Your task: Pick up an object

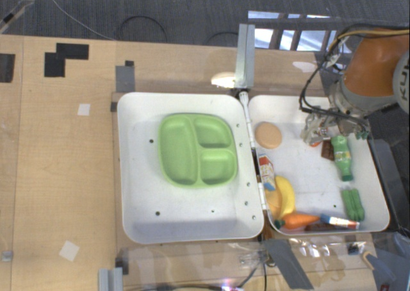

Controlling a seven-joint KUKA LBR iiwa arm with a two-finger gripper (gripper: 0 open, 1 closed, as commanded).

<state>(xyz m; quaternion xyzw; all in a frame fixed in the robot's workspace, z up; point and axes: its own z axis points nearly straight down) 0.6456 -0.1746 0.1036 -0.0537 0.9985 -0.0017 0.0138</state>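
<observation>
A green plastic bottle (343, 157) lies in the right white bin (301, 174), near its far right corner, and looks like the likeliest target, since the metal two-finger gripper (318, 133) sits low over the bin floor just beside its upper end. A small dark brown object (327, 149) lies between the gripper and the bottle. Whether the claw is spread or pressed together cannot be told from this angle, and nothing is visibly caught in it.

Further out in the same bin lie a round tan bun-like piece (268, 135), a yellow banana (286, 195), an orange carrot (300, 221), a marker pen (338, 222) and a dark green ridged piece (353, 204). The left white bin (141, 219) holds a light green divided tray (196, 149).

This appears to be the reach-and-descend stage of the pick, with no lift begun. The next move probably calls for centring over one item, closing firmly and rising straight up.
</observation>
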